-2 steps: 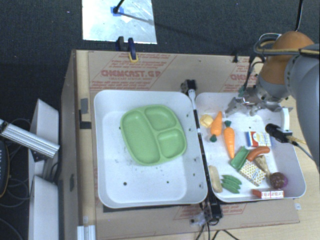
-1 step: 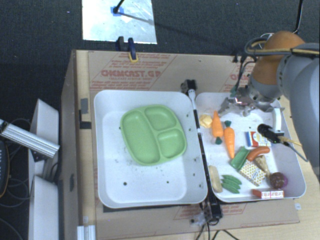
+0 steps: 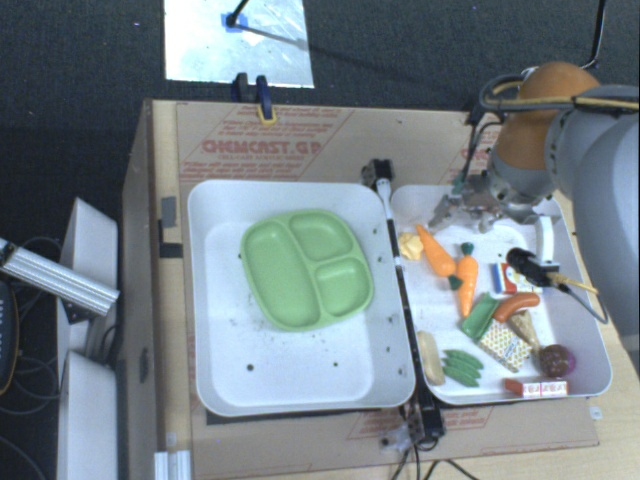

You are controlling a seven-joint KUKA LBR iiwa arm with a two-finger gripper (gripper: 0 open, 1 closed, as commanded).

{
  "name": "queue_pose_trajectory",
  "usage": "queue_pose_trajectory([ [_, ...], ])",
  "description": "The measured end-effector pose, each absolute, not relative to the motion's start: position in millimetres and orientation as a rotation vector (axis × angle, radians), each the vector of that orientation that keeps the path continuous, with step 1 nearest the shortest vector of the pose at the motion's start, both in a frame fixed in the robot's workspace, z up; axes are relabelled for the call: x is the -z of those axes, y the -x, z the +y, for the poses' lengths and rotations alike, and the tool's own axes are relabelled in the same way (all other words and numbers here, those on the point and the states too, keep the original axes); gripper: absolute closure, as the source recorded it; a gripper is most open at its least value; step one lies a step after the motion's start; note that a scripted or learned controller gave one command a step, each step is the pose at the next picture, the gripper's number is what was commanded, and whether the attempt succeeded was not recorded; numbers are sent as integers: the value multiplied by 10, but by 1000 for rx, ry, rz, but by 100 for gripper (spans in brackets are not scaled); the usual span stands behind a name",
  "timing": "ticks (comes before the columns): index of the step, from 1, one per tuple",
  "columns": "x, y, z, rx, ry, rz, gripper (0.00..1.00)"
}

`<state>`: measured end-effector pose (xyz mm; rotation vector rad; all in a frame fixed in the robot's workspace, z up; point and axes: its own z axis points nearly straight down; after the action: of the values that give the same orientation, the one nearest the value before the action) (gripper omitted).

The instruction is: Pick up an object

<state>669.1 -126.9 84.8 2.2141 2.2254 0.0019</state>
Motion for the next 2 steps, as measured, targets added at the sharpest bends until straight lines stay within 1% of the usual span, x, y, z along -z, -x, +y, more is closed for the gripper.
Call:
queue_pose_trajectory([
  [1,-848,-6549,-1480,-1,-2218,2221,0],
  [2,-849,-6327,-1679,-1,-2218,2221,0],
])
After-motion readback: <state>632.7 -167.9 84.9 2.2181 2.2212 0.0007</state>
